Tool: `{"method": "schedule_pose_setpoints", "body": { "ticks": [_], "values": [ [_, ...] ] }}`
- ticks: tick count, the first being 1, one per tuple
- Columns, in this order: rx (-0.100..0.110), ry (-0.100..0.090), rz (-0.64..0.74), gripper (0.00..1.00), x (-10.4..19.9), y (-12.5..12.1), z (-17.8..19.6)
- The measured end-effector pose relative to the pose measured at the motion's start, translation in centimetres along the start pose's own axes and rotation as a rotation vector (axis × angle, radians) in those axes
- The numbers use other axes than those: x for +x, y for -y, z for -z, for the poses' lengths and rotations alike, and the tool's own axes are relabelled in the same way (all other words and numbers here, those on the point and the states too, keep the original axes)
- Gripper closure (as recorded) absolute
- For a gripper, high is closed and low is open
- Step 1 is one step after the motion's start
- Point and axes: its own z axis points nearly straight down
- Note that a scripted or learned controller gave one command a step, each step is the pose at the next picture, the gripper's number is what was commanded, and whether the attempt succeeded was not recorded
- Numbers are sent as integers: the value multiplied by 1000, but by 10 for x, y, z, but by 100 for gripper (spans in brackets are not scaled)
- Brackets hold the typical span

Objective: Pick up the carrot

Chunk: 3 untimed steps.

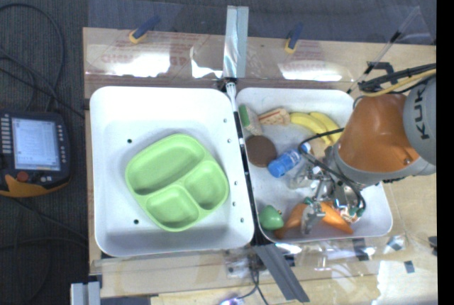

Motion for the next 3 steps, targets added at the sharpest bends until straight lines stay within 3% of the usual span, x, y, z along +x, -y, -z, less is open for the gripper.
{"method": "schedule_pose_setpoints", "body": {
  "ticks": [1,2,3],
  "values": [
    [0,7,-1,100,-3,-1,9],
    [-6,-2,-26,100,7,-67,94],
    [-6,-8,-28,0,8,-65,91]
  ]
}}
